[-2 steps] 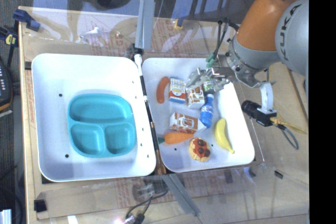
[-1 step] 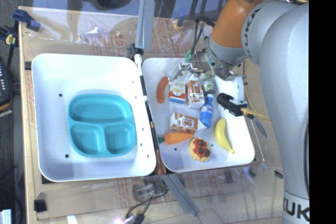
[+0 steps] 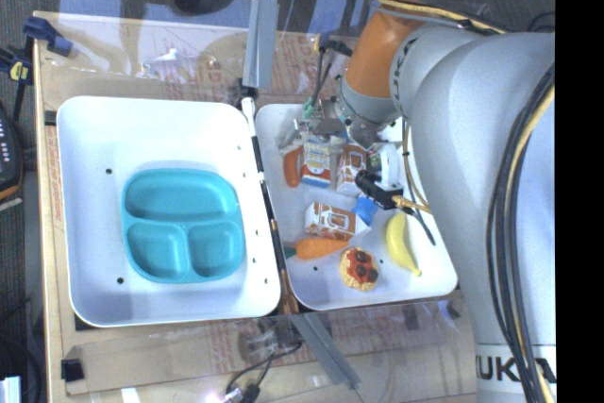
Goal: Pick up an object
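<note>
Camera view: carton (image 3: 318, 160) just beside jaws.

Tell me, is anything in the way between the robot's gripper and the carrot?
Yes. The gripper hangs at the top end of the right bin, and the carrot lies near the bottom. A carton just by the gripper and another carton beside the carrot lie between them. From above, the carrot looks uncovered.

The left bin (image 3: 75, 203) and right bin (image 3: 427, 283) look like smooth, glossy white plastic, the teal tray (image 3: 179, 222) a softer satin plastic, the banana (image 3: 402, 245) shiny and plastic-looking, the carton (image 3: 330, 220) printed card, the arm (image 3: 472, 127) smooth matt grey casing.
</note>
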Controlling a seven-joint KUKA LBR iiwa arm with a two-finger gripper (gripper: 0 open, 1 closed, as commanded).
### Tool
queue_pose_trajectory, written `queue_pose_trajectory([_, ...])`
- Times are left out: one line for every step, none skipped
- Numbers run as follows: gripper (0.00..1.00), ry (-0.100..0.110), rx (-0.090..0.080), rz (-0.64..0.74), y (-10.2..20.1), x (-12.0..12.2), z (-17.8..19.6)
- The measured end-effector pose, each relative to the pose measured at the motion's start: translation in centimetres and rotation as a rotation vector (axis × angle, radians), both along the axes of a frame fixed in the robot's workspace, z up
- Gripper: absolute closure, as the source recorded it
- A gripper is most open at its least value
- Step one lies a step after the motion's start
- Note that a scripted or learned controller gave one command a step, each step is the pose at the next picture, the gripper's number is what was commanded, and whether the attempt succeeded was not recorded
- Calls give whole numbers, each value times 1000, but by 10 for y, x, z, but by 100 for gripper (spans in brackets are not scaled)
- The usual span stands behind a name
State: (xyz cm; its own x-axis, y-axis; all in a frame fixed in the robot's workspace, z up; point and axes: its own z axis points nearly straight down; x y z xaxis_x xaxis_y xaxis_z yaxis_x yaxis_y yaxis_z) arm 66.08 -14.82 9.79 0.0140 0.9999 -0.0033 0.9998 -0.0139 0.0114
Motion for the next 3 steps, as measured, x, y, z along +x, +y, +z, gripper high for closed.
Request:
queue_pose_trajectory([100, -3, 1, 6, 2, 2, 13])
queue_pose_trajectory([0, -3, 1, 6, 2, 2, 13])
queue_pose_trajectory([0, 0, 4, 7, -13, 1, 1])
